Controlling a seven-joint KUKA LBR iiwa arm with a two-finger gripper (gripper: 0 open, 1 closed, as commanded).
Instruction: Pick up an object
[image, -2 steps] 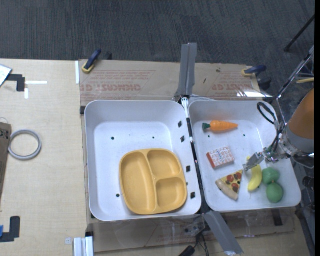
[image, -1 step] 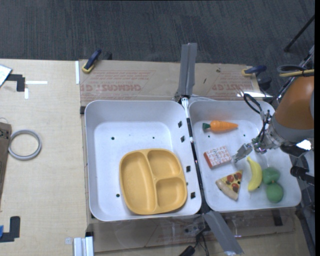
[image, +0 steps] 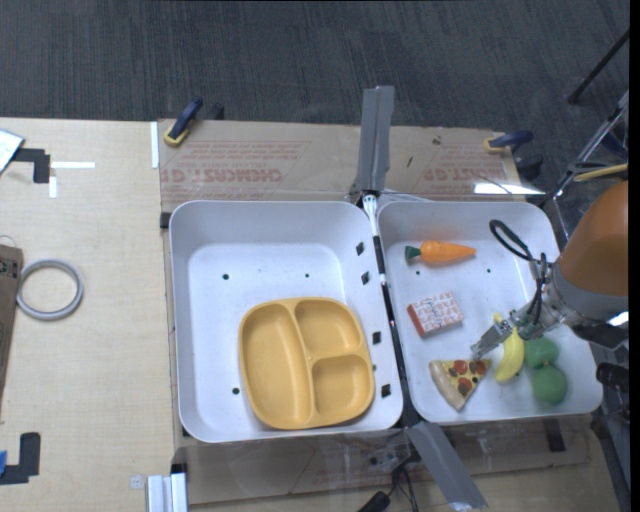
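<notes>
Banana (image: 510, 358) lying near the right bin's (image: 470, 222) front right corner, between pizza slice (image: 458, 380) and green fruit (image: 545, 370). Gripper (image: 492, 338) just above its left end; finger state cannot be told.

This looks like a robotics lab or test cell rather than a home. Beyond the hand (image: 497, 338), to its left, two white bins (image: 200, 300) sit side by side on a plywood table (image: 90, 400) lined with printed cardboard (image: 260, 160). Blue clamps (image: 183, 121) grip the table's far edge, well away from the hand, and a roll of tape (image: 46, 289) lies far to the left. Just beside the hand are toy foods, among them what seems a plastic banana (image: 511, 357).
</notes>
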